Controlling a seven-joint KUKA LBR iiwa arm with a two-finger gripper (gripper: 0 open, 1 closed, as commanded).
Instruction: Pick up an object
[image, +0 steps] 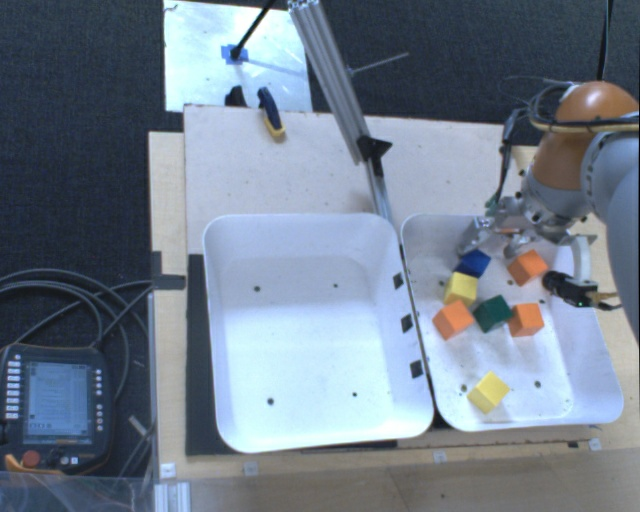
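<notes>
Grey arm (612, 175) with orange band (590, 108), black cables (520, 105), metal gripper (497, 238).

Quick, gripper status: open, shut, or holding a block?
Gripper: cannot be told from this view; it sits above the blue block in the right bin.

the arm (600, 150) runs off the right edge, claw (497, 233) fingers unclear.

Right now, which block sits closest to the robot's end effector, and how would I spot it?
Look in the right bin, near its far edge, just below the end effector. The blue block lies there, touching a yellow one. It is the only blue block.
</notes>
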